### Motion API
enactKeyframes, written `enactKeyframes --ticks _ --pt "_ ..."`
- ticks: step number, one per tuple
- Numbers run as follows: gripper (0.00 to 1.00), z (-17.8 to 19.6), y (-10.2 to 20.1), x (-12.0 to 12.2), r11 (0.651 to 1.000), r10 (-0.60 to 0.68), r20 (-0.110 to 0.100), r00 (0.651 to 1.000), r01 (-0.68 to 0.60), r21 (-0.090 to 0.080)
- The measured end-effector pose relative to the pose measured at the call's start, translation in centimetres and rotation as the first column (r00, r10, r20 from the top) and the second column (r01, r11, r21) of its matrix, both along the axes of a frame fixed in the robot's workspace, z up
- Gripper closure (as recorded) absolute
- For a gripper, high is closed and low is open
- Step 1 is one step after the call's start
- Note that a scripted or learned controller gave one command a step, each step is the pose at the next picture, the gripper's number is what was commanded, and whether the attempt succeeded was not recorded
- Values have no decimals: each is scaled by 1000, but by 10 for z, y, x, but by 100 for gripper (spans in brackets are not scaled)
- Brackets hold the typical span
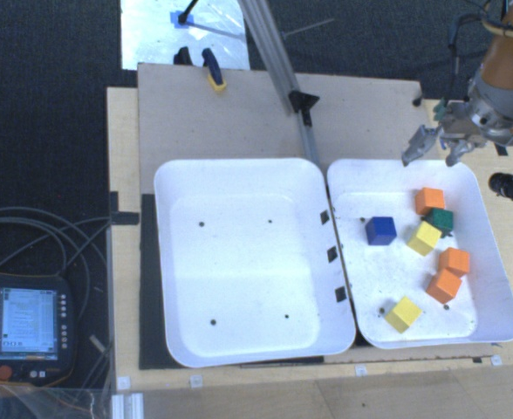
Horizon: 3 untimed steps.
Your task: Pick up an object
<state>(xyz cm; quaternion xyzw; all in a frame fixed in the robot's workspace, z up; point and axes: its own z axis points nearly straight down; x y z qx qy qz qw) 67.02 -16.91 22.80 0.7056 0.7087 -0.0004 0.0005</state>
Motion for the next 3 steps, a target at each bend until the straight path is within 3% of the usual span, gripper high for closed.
enactKeyframes --ticks 2,3 --pt "0 -99 -8 -12 1000 -2 -3 1000 2 1" --pt "100 -83 -8 -9 1000 0 6 1000 0 -1"
